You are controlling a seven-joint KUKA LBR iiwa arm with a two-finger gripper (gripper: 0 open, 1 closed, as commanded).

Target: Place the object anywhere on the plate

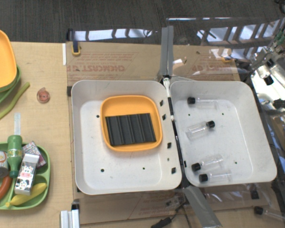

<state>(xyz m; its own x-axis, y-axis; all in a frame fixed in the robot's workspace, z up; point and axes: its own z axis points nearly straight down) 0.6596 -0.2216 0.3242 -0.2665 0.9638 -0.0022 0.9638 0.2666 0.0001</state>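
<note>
An orange plate (131, 103) rests in the left white bin (85, 141), toward its back. A dark grey ribbed rectangular object (131, 129) lies flat on that plate, filling most of its middle. Part of my arm and gripper (274, 74) shows at the far right edge, beyond the back right corner of the right bin (256, 141). It is well away from the plate and nothing is visible in it.
Several clear vials with black caps (201, 127) lie scattered in the right bin. On the bench to the left stand a stack of orange and green dishes (0, 65), a small pink item (43, 95) and a green plate of toy food (19, 175).
</note>
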